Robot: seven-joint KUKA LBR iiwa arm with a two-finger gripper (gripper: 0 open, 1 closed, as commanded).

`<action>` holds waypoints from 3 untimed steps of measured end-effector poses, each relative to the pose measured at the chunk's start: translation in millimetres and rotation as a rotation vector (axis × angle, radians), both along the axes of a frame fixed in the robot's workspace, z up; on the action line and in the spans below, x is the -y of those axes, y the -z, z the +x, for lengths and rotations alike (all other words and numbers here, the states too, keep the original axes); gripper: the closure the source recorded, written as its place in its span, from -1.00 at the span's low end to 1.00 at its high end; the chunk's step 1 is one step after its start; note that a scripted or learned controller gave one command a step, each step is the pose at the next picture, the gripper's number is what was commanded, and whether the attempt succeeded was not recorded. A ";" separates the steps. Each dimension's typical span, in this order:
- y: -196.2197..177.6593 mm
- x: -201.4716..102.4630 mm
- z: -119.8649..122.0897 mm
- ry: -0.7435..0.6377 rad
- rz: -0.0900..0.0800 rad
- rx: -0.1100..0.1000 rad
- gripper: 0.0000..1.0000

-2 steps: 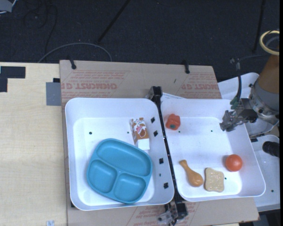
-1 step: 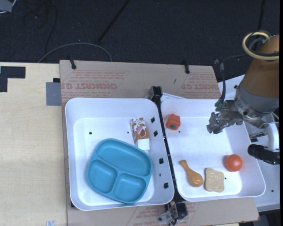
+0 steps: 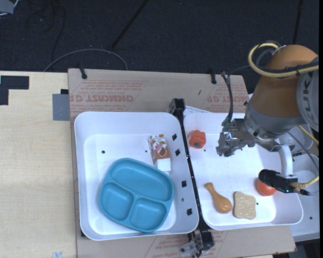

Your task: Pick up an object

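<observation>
Two white bins point(image 3: 97, 138) share the bench; right of centre, gripper point(image 3: 226, 147), its opening unreadable, hovers by small orange toy point(image 3: 197, 139), likely light, rigid, pinchable across its middle.

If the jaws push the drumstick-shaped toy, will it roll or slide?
The drumstick toy looks like smooth, rigid plastic, so it probably slides on the right bin's floor. Its thick end and thin end differ, so it would likely swing around, not roll straight.

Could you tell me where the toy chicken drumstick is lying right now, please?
The drumstick lies in the right bin, near its front edge, just left of the slice of toast and below the orange toy.
</observation>
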State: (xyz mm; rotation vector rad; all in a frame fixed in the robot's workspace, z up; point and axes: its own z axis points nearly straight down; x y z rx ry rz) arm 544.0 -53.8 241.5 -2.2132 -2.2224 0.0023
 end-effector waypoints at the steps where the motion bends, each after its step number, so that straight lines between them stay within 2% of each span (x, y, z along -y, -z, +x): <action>1: 7.9 -54.1 4.7 0.001 -0.001 -0.001 1.00; 3: -0.5 -152.9 -2.6 -0.002 -0.001 0.001 1.00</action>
